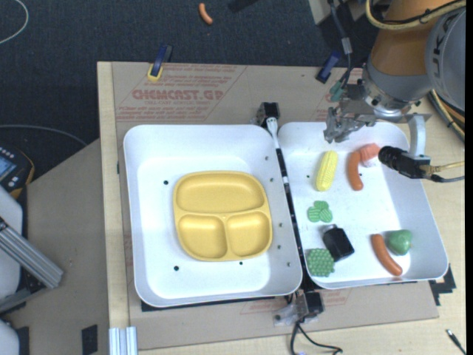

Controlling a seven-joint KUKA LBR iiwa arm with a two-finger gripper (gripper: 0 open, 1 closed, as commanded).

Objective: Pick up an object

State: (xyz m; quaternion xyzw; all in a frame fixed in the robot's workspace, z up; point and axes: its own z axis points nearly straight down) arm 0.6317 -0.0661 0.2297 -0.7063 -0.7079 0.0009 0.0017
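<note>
You can see the gripper [341, 129] up at the far end of the right bin [421, 220], just past the top tip of the yellow corn [326, 169]. Nothing sits between its fingers, so the pick is not done yet. You cannot tell from here how wide the claw is.

All the toys lie flat in that bin. Just right of the corn is an orange sausage [356, 168]. Below the corn comes a small green leafy piece [319, 212], then a black block [337, 243] and a bumpy green piece [319, 261]. Far right of the corn and lower lie a second sausage [386, 254] and a green lump [400, 240], touching.

The corn looks closest to the claw. The drop, the grab and the lift are all left to do.
</note>
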